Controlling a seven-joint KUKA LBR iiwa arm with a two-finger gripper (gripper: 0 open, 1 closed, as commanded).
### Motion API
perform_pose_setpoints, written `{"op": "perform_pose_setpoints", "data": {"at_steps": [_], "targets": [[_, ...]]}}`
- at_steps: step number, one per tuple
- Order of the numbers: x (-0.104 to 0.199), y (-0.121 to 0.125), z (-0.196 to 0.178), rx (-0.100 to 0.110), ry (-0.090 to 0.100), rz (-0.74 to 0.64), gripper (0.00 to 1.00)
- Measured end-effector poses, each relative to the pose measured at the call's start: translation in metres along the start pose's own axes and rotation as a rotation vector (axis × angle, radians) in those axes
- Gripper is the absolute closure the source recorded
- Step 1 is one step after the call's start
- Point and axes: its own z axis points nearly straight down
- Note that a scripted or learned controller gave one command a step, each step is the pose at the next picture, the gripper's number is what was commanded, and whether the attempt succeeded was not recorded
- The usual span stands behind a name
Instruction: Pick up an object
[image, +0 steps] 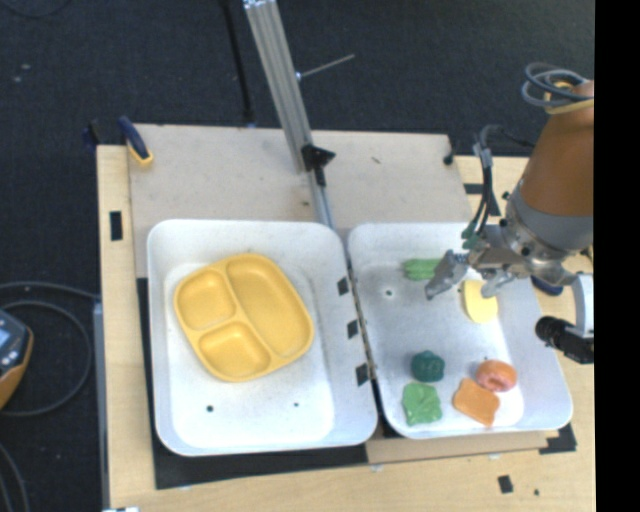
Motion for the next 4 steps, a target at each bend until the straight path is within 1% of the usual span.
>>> {"op": "perform_pose_setpoints", "data": {"at_steps": [1,2,3,4], "targets": [[0.0,0.002,-0.006,-0.012,-0.002,-0.003,0.0],[0.006,0.008,0.052,-0.007,-0.001,-0.001,0.0],[-0.001,0.01,0.097,-0.008,-0.002,0.0,0.0],[0.006,0.003,0.148,-0.007,-0.001,0.0,0.0]]}}
